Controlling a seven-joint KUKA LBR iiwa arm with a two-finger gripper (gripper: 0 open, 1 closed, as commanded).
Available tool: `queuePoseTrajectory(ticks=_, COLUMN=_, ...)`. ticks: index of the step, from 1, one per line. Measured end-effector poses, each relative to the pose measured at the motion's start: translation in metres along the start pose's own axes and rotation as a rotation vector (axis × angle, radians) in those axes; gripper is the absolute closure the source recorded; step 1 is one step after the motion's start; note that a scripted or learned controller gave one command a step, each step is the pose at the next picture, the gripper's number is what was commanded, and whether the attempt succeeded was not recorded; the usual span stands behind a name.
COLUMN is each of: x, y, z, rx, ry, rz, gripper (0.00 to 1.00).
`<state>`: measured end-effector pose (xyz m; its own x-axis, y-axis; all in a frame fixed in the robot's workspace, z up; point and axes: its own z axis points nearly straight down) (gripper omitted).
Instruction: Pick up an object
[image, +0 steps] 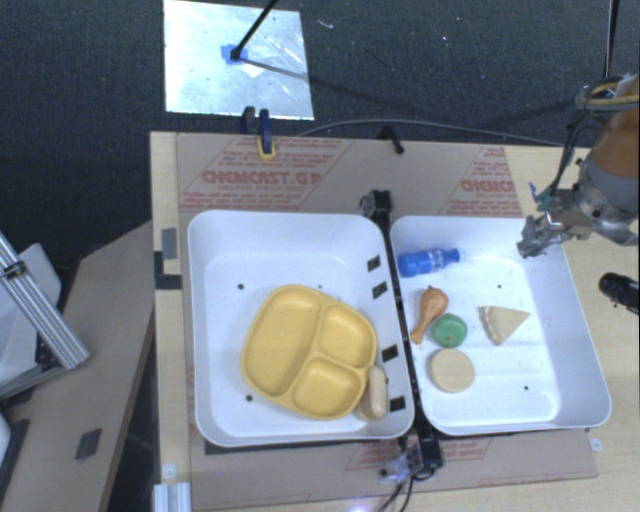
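From where I stand the camera view looks down on two white bins side by side, and the arm (610, 150) comes in from the right, with its gripper (535, 238) above the far right corner of the right bin (570, 340). It is small and dark from here, and how it stands I cannot tell; I see nothing in it. I think it waits at the edge because no object is chosen yet. The things to pick lie together in the left half of this bin: a blue bottle (428, 261) on its side near the far wall, an orange pear-like piece (429, 310) with a thin neck, a round green piece (449, 330) just beside it, a flat tan disc (452, 371) nearer to me, and a pale wedge (503, 322) a little apart, more to the right. They look like smooth plastic toy food. The wedge lies the most free, so it is perhaps the easiest to take. In the left bin (220, 300) a yellow tray (300, 345) with three compartments lies flat, and a beige oval piece (375, 392) touches its near right edge.
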<state>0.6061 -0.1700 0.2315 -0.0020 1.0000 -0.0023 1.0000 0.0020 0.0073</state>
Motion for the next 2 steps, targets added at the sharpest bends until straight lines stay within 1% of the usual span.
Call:
queuePoseTrajectory(ticks=1, x=0.000, y=0.002, z=-0.047, rx=0.001, ry=0.000, rz=-0.003, gripper=1.00)
queuePoseTrajectory(ticks=2, x=0.046, y=0.004, z=-0.047, rx=0.005, ry=0.003, rz=-0.007, gripper=1.00)
